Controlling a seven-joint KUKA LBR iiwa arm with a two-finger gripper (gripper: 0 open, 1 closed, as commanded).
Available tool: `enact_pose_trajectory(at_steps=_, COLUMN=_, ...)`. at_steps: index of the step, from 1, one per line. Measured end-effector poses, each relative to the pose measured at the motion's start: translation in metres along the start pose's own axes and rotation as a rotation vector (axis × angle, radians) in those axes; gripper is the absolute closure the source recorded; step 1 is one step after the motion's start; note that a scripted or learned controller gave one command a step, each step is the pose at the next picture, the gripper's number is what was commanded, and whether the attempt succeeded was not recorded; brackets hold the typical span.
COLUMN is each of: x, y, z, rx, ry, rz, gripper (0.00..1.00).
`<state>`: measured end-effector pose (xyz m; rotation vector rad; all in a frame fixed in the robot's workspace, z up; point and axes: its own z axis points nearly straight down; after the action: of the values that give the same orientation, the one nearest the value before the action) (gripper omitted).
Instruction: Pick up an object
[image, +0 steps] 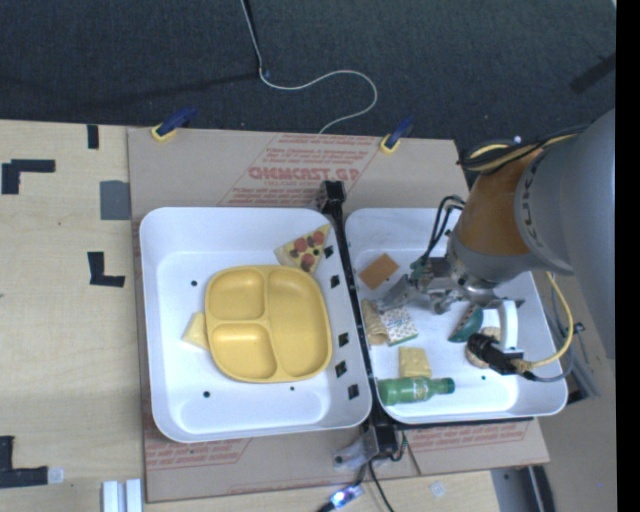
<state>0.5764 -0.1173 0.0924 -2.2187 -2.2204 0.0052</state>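
Fingers (420, 294) hang low over the middle of the right bin (540, 405), at the end of the grey arm (575, 190) that reaches in from the right with its orange band (492, 215). Seen from above, their tips blend with the wrist parts and shadow, so I cannot tell whether they are spread or closed. Several small things lie around them in that bin. A brown square (378, 270) sits just up and left of the fingers, near the wall shared by the two bins. Below it a tan cracker (372, 322) and a patterned square (399, 326) lie touching each other. A yellow square (414, 360) lies just below those. A green bottle (412, 389) lies on its side along the near wall. To the lower right of the fingers a teal piece (468, 324) lies close beside a white piece (510, 318). In the left bin (165, 400) a yellow plate (270, 325) with three compartments rests near the middle. A pizza slice (305, 250) lies by its upper right edge, close to the shared wall. A yellow wedge (194, 328) peeks out from under its left edge. Both bins stand on a cardboard sheet (200, 170) on the desk (60, 300).
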Motion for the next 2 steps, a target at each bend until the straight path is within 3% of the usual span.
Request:
enact_pose_trajectory(at_steps=1, x=0.0, y=0.001, z=0.005, rx=-0.005, ry=0.001, rz=-0.001, gripper=0.0)
enact_pose_trajectory(at_steps=2, x=0.003, y=0.005, z=-0.009, rx=-0.015, ry=0.006, rz=-0.003, gripper=1.0)
